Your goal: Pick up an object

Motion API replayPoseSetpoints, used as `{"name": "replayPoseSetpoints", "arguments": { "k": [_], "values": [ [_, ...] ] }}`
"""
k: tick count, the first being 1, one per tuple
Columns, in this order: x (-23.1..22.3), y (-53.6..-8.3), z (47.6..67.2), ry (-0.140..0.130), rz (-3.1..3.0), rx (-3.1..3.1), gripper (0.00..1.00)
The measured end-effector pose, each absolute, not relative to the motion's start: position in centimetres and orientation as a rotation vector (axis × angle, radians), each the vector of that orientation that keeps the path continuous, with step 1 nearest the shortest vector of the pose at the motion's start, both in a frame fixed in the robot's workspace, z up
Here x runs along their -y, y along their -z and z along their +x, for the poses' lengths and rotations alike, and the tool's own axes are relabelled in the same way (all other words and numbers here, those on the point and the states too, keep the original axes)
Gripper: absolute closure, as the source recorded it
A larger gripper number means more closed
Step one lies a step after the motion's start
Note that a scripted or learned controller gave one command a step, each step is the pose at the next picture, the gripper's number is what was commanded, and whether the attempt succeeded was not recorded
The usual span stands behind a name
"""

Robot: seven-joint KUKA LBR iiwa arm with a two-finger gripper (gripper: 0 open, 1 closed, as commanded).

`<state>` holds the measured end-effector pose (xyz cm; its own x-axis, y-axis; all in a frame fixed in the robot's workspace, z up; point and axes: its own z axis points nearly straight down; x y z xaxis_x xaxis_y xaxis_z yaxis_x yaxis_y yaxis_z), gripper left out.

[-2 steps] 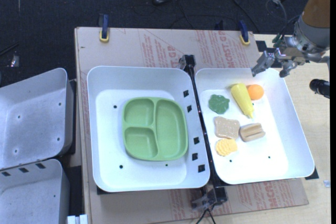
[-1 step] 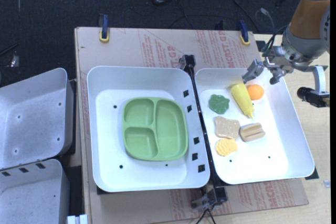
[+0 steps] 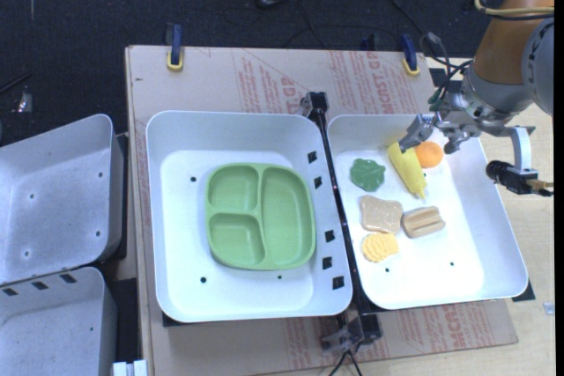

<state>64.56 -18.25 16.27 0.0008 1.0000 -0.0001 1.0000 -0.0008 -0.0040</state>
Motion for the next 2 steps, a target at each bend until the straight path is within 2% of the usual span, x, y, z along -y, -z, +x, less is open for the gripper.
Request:
{"name": "replayPoseSetpoints", "arguments": {
  "k": [1, 2],
  "values": [
    [17.5, -10.2, 64.3, -0.004, -2.217, 2.222, 0.00],
    [17.5, -11.6, 64.4, 0.000, -2.218, 2.226, 1.00]
  ]
}}
